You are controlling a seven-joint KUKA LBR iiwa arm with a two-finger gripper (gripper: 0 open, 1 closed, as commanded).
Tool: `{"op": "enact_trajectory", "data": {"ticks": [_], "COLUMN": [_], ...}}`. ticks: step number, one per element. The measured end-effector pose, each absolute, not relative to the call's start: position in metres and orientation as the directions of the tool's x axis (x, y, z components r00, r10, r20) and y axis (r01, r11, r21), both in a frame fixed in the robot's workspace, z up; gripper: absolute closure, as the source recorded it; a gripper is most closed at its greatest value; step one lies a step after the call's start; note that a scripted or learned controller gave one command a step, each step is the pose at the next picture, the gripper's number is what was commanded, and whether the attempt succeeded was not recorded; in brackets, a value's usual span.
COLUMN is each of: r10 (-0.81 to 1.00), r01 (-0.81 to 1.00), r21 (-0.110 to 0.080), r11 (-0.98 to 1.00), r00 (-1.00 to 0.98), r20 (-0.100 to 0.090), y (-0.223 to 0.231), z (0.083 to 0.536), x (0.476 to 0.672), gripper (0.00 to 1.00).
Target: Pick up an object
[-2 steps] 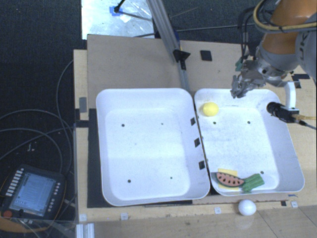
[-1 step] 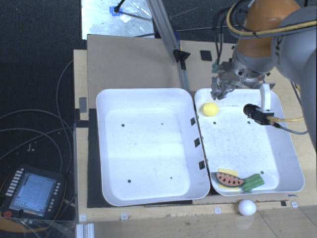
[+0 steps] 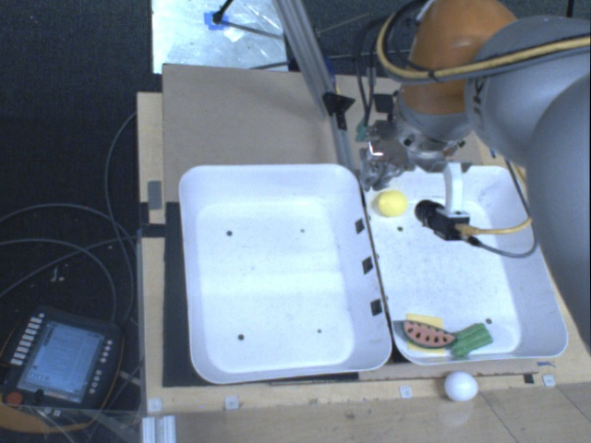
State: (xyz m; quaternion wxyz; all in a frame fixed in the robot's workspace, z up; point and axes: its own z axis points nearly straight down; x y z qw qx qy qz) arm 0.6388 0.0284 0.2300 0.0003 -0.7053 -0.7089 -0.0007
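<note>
Fingers of the two-finger gripper (image 3: pixel 377 172) cannot be judged open or closed above the small yellow ball (image 3: pixel 391 203) in the right white bin (image 3: pixel 517 340); no grasp is evident, so lifting remains.

Even, fairly bright light falls from above, and the two white bins (image 3: pixel 277 275) come close to washing out, their floors nearly featureless. Soft shadow gathers under the arm (image 3: pixel 517 72) across the right bin's (image 3: pixel 489 275) far end, with no hard edges to it. The orange band (image 3: pixel 457 26) carries a dull sheen, no sharp glare. At the top, a pale floor patch (image 3: pixel 212 17) shines bright and mottled against the dark surround. The whole picture is grainy and soft; small things like the white ball (image 3: pixel 460 386) blur at their edges. The worktop (image 3: pixel 249 109) reads flat and matte.
</note>
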Motion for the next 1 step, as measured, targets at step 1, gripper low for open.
{"op": "enact_trajectory", "data": {"ticks": [1], "r10": [1.000], "r01": [1.000], "r21": [0.001], "r11": [0.004], "r00": [-0.004], "r20": [0.001], "y": [0.0728], "z": [0.2278], "x": [0.6482], "gripper": [1.00]}}
